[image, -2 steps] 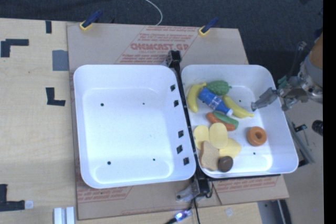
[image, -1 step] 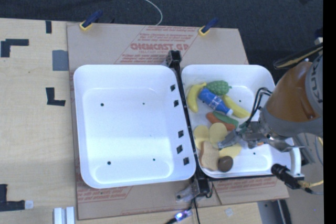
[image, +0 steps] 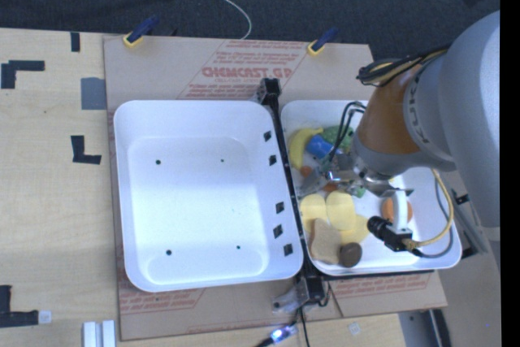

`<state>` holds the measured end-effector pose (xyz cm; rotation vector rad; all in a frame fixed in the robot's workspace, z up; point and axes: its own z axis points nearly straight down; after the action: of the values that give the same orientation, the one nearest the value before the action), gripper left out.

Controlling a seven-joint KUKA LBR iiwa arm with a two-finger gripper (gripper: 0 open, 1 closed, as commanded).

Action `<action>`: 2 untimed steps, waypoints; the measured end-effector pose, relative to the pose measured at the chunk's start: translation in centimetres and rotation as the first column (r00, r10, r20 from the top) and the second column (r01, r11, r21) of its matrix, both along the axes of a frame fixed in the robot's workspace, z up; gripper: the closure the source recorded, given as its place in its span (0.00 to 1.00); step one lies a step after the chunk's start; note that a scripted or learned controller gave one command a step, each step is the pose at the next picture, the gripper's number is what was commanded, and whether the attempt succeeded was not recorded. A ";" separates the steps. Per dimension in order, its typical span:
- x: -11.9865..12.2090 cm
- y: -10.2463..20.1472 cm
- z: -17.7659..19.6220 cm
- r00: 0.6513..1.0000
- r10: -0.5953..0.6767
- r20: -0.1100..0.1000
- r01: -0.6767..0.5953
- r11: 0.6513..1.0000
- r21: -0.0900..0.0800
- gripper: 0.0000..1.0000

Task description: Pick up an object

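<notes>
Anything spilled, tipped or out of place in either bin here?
Nothing stands out. The objects, among them a yellow piece and a dark round one, lie heaped inside the right bin; nothing has spilled onto the bench. The gripper is down among them.

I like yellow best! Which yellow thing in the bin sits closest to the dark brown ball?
The pale yellow block, just above the brown ball; the bright yellow banana lies at the bin's far end.

One fixed camera above the bench

It looks down at a slant on both white bins (image: 130, 175), from moderate height; the arm (image: 455, 110) enters from the right.
</notes>
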<state>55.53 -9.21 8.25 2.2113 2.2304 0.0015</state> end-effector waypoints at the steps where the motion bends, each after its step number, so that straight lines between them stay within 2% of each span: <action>1: -0.3 -0.4 1.2 1.000 -0.006 -0.002 0.006 1.000 0.000 1.00; 2: 1.9 -0.4 0.1 1.000 -0.007 -0.004 0.007 1.000 0.001 1.00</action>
<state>57.44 -9.56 8.38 2.2214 2.2253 -0.0014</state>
